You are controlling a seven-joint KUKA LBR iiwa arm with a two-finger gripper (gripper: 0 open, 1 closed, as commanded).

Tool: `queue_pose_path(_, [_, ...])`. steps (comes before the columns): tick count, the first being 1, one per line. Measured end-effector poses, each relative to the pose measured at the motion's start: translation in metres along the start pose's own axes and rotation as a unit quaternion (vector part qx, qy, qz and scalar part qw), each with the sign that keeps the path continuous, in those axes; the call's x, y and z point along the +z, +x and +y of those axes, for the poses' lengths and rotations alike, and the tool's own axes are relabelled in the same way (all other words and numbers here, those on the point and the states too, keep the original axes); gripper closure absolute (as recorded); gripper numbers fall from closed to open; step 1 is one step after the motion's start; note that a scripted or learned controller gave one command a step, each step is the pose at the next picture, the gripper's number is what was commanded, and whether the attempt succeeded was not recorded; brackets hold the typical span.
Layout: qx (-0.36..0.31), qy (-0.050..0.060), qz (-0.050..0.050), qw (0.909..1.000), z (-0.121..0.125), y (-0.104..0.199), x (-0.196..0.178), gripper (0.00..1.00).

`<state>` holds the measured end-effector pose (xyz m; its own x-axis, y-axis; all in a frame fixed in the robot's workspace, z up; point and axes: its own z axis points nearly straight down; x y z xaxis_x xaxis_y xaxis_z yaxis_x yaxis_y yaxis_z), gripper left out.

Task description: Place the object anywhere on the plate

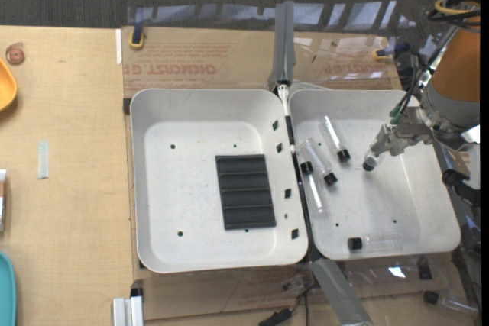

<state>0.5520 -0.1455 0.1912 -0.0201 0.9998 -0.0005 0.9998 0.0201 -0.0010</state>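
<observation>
Gripper (372, 159) over right bin (428, 240), finger state unclear; nearest clear tube (333, 139) just left, apart.

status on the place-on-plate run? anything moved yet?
Done: nothing visibly placed; the black ribbed plate in the left bin has nothing on it. In hand: the gripper hovers over the right bin, nothing seen between its fingers. Left: pick one of the clear tubes and carry it across.
</observation>
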Motion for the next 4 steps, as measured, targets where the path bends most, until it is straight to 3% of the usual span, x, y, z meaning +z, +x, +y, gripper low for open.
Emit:
queue_pose_path(1, [0.083,0.002,0.000,0.9966,0.005,0.052,0.070,1.00])
queue_pose_path(2, [0.022,0.000,-0.001,0.9998,0.064,0.129,-0.001,1.00])
queue_pose_path(3, [0.123,0.001,-0.001,0.9924,0.102,0.220,0.001,1.00])
queue_pose_path(4, [0.100,0.001,-0.001,0.9950,0.074,0.303,-0.039,1.00])
